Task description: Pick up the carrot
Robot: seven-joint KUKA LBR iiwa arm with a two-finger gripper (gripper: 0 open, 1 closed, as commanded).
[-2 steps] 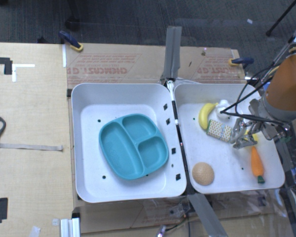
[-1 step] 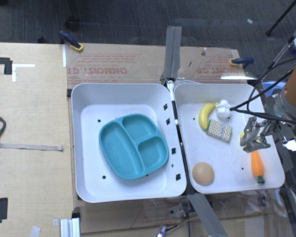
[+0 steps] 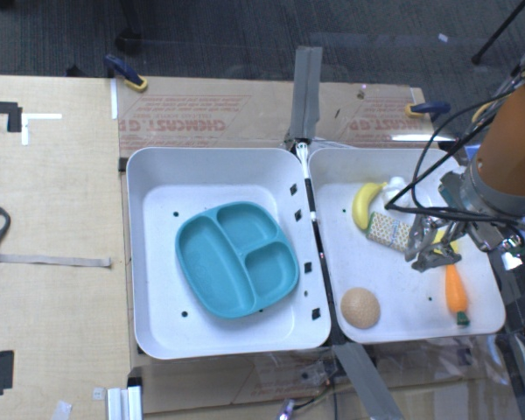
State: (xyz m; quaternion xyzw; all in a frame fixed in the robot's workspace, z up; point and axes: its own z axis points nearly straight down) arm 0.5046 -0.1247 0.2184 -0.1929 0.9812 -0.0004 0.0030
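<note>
Hovering at right of frame, the gripper, its finger state unclear, sits just above the tapered orange carrot, beside a curved banana.

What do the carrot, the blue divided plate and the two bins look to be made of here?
The carrot looks like a moulded plastic toy: even orange, faint sheen, small green stub at one end. The blue divided plate seems matte plastic, one flat teal colour with rounded moulded dividers. The left bin and right bin look like thin, smooth white plastic with rounded corners, though the material is uncertain.
</note>
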